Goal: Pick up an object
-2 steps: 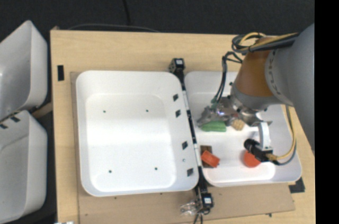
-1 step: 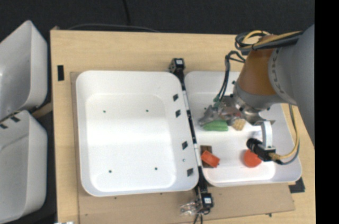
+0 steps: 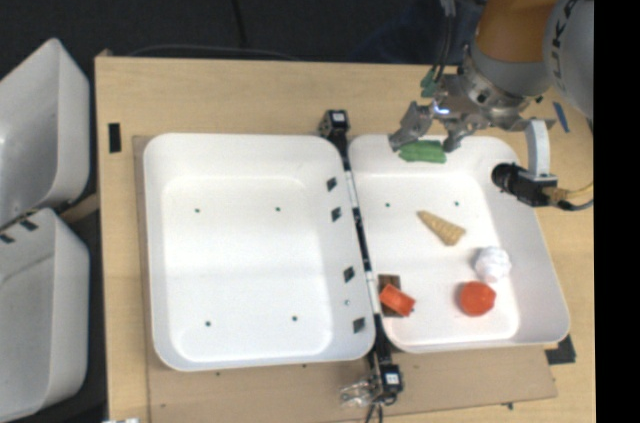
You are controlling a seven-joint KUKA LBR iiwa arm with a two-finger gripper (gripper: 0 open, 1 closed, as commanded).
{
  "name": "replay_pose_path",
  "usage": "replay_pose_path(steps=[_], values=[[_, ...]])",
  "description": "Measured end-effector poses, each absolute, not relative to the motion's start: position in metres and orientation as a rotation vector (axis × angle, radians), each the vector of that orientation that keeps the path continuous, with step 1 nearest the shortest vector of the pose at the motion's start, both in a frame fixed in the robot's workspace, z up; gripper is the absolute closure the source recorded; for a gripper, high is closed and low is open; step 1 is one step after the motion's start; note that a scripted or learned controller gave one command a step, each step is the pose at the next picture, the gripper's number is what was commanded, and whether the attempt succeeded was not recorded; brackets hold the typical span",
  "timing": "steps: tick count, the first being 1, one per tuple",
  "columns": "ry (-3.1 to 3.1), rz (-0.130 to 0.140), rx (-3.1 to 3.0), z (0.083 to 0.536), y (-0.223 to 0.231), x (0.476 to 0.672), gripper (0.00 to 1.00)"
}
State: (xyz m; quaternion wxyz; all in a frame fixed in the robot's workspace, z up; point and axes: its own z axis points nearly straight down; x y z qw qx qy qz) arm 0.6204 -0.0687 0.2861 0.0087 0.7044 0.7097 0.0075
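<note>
From above, the right bin (image 3: 520, 311) holds a green piece (image 3: 424, 151) at its far edge, a tan cone (image 3: 442, 227), a white ball (image 3: 491, 262), a red ball (image 3: 476, 298) and an orange block (image 3: 396, 301). The gripper (image 3: 432, 137) hangs spread wide directly over the green piece, gripping nothing. The left bin (image 3: 170, 241) sits alongside.

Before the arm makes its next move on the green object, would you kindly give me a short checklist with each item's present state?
1. End effector above the green object at the right bin's far edge: ok.
2. Green object between its fingers: cannot tell.
3. Green object clear of the bin wall: cannot tell.
4. Cone, white ball, red object and orange piece lie apart from the target: ok.
</note>
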Motion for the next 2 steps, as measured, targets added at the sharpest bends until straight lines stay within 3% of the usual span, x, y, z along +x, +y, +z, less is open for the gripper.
replay_pose_path(steps=[1,2], values=[[2.223,0.015,2.207,0.39,-0.027,0.615,1.0],[2.223,0.006,2.213,0.426,-0.026,0.62,1.0]])
